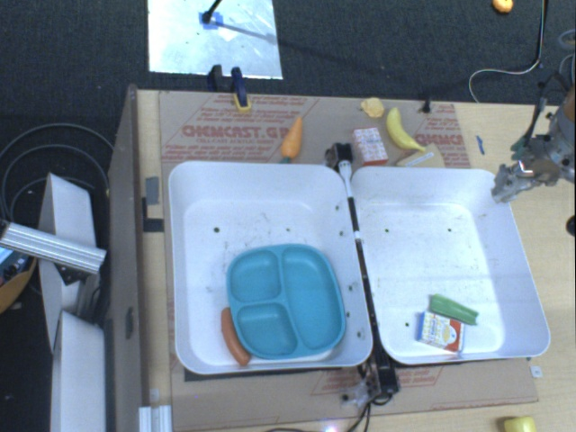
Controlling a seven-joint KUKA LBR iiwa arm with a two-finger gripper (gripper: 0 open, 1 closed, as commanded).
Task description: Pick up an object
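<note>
At the right bin's (531,327) upper right corner the gripper (511,180) hangs over the rim, and whether its jaws are open or closed cannot be told. Nearest pickable things, a small carton (440,332) and a green piece (454,309) touching it, lie well apart from the jaws, toward the bin's near wall; the green piece's long axis runs slantwise across the floor.

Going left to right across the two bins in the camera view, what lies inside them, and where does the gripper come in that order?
Orange sausage → blue divided plate → small printed box → green piece, overlapping the box's upper right corner → gripper, over the right bin's far right rim.
</note>
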